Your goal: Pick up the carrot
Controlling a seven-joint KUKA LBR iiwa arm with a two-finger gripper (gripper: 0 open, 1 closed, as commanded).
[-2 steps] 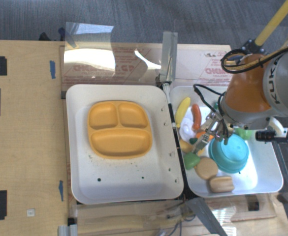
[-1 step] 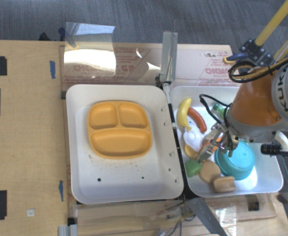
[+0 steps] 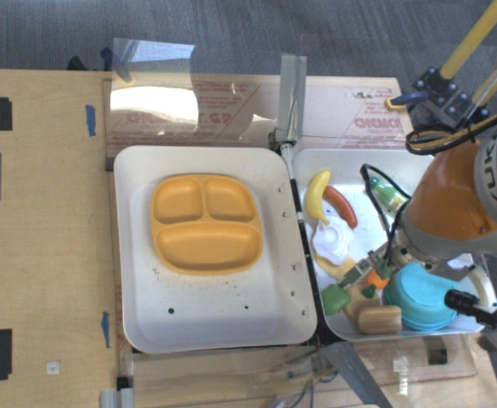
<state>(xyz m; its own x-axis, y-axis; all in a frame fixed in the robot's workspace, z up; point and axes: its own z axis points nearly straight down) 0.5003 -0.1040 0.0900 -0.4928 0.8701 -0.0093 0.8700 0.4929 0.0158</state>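
The carrot [image 3: 370, 288] is a small orange piece with a green top, lying in the right bin [image 3: 418, 161] near its front. My gripper [image 3: 377, 269] is low in that bin, right over the carrot's green end and apparently touching it. The arm's orange band [image 3: 452, 198] rises behind it and hides the bin's right side. Whether the carrot is gripped cannot be made out.
Crowded around the carrot are a green pepper [image 3: 335, 298], a tan block [image 3: 379, 319], a blue cup [image 3: 420, 296], a white toy [image 3: 331, 242], a yellow banana [image 3: 316, 195] and a red sausage [image 3: 341, 206]. The left bin [image 3: 138, 253] bears an orange divided plate [image 3: 206, 223].
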